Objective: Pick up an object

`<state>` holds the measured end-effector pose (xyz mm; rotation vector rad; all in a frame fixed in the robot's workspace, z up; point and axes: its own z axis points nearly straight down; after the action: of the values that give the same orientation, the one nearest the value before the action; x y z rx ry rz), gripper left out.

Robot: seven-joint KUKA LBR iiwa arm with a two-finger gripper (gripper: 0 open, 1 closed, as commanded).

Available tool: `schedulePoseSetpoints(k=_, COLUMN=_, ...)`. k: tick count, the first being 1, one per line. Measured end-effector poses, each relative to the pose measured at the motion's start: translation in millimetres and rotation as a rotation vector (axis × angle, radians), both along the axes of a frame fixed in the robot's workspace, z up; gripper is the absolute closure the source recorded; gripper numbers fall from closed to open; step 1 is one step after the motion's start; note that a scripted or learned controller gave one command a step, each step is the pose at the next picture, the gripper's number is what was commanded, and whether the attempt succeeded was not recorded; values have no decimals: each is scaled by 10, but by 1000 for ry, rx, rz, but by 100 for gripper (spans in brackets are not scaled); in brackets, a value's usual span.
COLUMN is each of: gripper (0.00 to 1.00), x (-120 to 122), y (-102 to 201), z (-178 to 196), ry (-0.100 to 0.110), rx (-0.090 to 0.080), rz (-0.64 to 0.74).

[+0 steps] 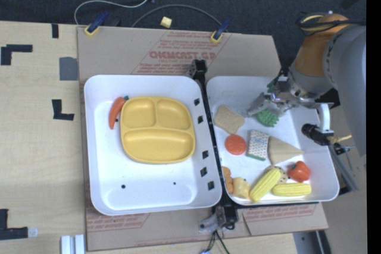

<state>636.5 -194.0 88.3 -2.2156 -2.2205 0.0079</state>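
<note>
Reaching in from the right, my arm (pixel 333 62) has the pincer (pixel 269 105) low over the upper part of the right bin (pixel 238 85), tips right at a green toy (pixel 268 119). Metal fingers (pixel 257 107) look angled down and left, just above or touching the green toy; I cannot tell whether they are spread or pressed together, too small and blurred. Nothing clearly sits between them, so I don't count anything as held.

Green toy is the likely target, judging from the pincer sitting over it. It lies near the bin's upper right, apart from the other pieces, which makes it an easier pick than the crowded bottom row.

Rest of the right bin: tan slice (pixel 228 119) at upper left, red tomato (pixel 236 144) in the middle, speckled block (pixel 258 144) just beside it, pale wedge (pixel 282 150) touching the block's right side. Along the bottom, two corn cobs (pixel 266 183) lie close together, a red pepper (pixel 300 171) just above them, small orange and yellow bits at the lower left corner. Packed, so a grab there risks catching a neighbour.

Left bin (pixel 101 146) holds a yellow divided plate (pixel 158 129), flat and roughly central, with a carrot (pixel 115 111) touching its left rim. Both bins rest on cardboard (pixel 172 53) clipped to the table (pixel 36 146), probably so they stay put when bumped.

Task not yet done: no object lifted.
</note>
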Motion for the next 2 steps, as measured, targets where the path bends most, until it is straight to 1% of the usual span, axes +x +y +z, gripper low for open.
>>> schedulePoseSetpoints(k=1, gripper=0, x=-165, y=-284, z=241, ry=-6, rx=0, rz=-3)
schedulePoseSetpoints(k=2, gripper=0, x=-146, y=157, z=131, ry=-4, rx=1, rz=2)
